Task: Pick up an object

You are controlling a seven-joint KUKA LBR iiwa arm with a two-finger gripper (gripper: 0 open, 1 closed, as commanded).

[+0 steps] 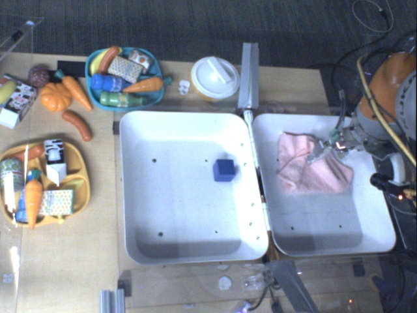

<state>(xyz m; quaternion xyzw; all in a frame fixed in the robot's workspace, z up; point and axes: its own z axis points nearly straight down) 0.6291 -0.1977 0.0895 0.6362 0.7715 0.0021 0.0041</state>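
Observation:
A crumpled pink cloth (306,167) lies in the back half of the right bin (326,237). My gripper (322,152) reaches in from the right and sits at the cloth's upper right part, touching or just above its folds. The cloth bunches up toward the gripper tip. A small blue cube (225,169) rests on the floor of the left bin (176,233), right of its middle and well apart from the gripper.
A metal divider post (247,77) stands behind the seam between the bins. Behind the left bin are a white lidded bowl (215,77) and a blue bowl of toy food (124,78). A yellow plate (44,181) and loose toy vegetables sit at the left. Cables (371,57) hang at the right.

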